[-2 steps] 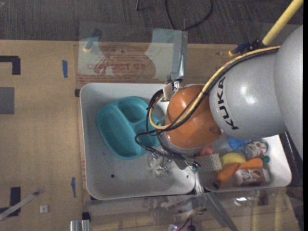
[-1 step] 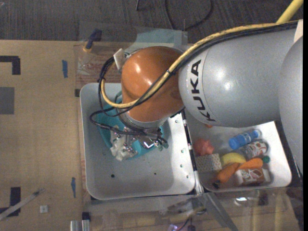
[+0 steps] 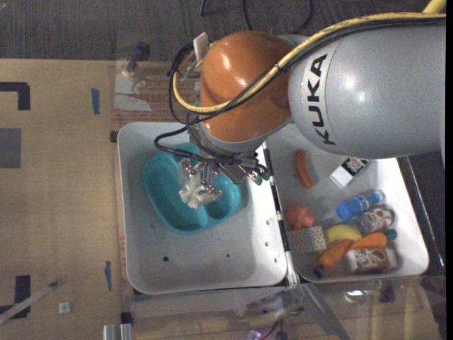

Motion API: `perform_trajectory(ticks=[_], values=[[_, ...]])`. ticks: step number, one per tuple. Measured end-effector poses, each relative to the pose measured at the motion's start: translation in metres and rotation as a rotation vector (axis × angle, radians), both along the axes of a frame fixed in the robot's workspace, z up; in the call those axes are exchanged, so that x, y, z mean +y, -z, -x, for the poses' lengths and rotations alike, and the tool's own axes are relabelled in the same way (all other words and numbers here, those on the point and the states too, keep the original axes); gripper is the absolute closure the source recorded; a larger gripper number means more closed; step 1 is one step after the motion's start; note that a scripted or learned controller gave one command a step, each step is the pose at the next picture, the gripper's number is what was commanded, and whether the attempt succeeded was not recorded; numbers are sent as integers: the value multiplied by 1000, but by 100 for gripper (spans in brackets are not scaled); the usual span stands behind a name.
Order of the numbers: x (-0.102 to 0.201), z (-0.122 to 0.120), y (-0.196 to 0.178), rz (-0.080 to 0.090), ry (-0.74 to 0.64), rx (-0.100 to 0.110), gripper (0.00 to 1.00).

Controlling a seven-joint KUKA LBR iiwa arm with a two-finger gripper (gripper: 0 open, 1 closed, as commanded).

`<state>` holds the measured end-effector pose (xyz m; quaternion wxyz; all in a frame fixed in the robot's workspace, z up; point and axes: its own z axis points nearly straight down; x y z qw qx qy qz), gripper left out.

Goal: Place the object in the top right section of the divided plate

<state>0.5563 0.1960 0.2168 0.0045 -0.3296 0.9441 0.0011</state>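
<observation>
A teal divided plate lies in the left white bin, towards its upper left. My gripper hangs over the plate's right half, below the orange wrist band. A small pale, crumpled-looking object sits right at the gripper's tip, over the plate's middle near a divider. I cannot make out whether it is held or resting on the plate. The arm's big grey and orange body hides the top of the plate and the bin's upper right corner.
The right bin holds several items: an orange sausage, a small white and black box, a blue bottle, a pink piece, a yellow fruit, a carrot and a carton.
</observation>
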Motion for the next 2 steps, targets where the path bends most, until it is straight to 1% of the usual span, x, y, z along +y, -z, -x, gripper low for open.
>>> perform_trajectory(ticks=[1,2], values=[[6,-6,3,0,-27,0,100],[-13,-12,-15,1,-152,-2,100]])
